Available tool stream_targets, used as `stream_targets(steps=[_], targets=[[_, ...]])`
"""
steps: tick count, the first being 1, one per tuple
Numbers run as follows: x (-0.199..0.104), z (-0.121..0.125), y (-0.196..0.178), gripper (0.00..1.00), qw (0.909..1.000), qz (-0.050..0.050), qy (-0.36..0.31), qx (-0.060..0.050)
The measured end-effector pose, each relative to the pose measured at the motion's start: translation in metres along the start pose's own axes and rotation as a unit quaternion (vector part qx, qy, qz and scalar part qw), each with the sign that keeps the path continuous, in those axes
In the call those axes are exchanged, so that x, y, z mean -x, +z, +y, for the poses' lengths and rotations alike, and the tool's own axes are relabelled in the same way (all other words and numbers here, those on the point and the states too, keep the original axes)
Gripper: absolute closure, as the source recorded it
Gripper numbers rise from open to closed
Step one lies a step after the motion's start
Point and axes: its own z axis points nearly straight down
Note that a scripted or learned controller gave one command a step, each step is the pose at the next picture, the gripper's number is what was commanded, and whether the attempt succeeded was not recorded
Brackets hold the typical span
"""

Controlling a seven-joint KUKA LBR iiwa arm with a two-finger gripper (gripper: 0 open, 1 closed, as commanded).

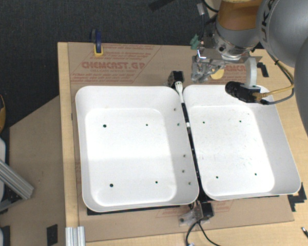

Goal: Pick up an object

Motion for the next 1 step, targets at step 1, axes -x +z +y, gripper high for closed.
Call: stream_targets(steps=[1], targets=[[-0.0074, -0.0138, -0.0455, 1.00, 1.0000, -0.001, 0.002, 0.007]])
